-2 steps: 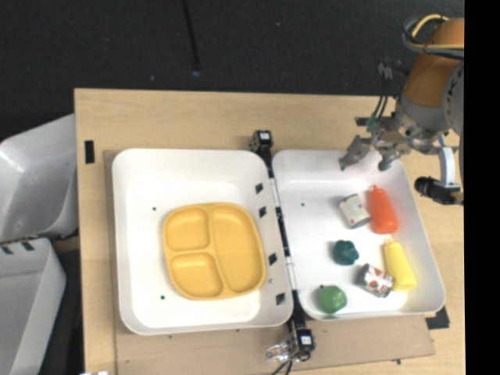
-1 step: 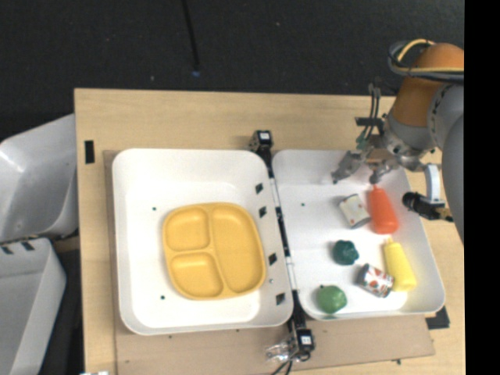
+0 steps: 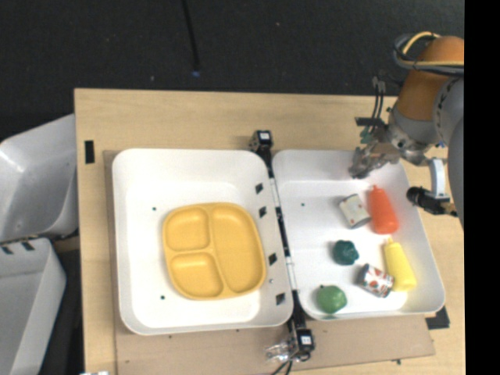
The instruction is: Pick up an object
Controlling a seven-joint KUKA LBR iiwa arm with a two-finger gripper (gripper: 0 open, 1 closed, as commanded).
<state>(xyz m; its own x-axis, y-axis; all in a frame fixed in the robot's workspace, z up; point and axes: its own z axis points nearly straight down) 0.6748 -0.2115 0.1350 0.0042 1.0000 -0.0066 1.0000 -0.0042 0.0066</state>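
Observation:
My gripper hangs over the back edge of the right bin, above and a little left of the orange bottle. Nothing shows between its fingers. In the right bin lie a grey block, the orange bottle, a dark teal lump, a yellow bottle, a small red-and-white can and a green ball. The grey block is the nearest thing to the gripper, just below it.
The left bin holds a yellow divided plate. A ridge with black clips separates the two bins. The wooden bench extends behind the bins, and white equipment stands at the far left.

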